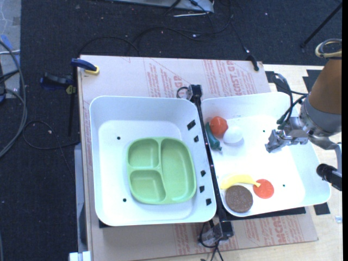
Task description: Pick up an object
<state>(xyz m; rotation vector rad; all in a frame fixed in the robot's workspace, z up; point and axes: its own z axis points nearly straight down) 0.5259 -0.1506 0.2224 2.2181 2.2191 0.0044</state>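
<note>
The end effector (280,140) hangs over the shallow white plastic right bin (304,165). Touching that bin on its far side from the end effector is a matching white left bin (109,106), which holds a pale green three-compartment plastic tray (161,170). Both bins sit on a worktop of pale printed cardboard (141,78). Well apart, beyond the left bin, a blue clamp with a yellow tip (85,66) grips the worktop's corner. Black cables (16,135) trail over the dark carpeted floor (43,26).

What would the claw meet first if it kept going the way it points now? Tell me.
The claw points toward the view's left over the right bin. The white object lies first in that line, though the claw's height above it is unclear.
</note>
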